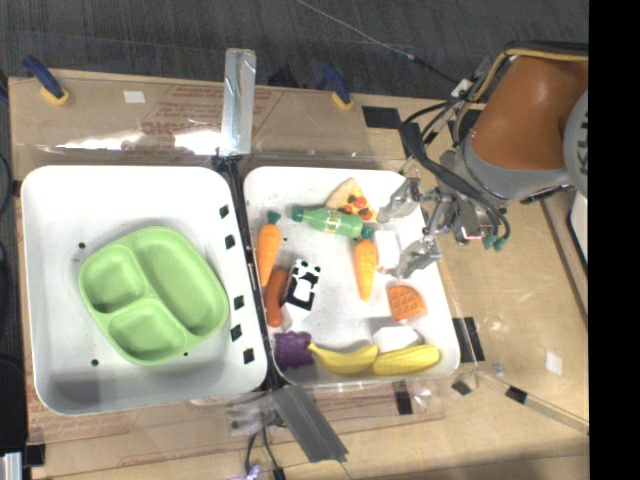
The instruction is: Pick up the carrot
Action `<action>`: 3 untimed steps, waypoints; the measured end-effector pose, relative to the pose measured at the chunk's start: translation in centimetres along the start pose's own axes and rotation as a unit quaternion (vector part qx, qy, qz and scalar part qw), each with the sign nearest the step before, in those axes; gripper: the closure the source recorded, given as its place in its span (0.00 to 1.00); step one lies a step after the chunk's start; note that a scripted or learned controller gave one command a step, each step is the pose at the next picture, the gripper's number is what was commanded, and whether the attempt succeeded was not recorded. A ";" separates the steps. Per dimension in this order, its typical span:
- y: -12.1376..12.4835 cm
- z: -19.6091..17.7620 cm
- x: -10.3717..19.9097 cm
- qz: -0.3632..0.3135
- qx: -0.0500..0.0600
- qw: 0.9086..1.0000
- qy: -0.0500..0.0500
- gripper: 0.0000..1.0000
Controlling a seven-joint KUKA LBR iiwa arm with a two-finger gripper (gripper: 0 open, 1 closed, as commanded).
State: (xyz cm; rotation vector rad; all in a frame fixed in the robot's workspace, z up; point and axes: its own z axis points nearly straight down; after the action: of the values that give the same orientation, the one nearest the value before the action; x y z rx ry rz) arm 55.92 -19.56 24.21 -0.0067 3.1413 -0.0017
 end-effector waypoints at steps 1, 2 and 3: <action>1.4 15.0 -2.1 0.017 0.000 1.000 -0.001 0.00; 1.7 13.9 -2.3 0.012 0.000 1.000 -0.003 1.00; 3.3 5.1 -3.1 -0.013 0.001 1.000 -0.005 1.00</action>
State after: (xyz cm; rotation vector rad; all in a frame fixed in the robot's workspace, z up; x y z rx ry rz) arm 58.99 -16.26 19.10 -0.0460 3.1314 -0.0040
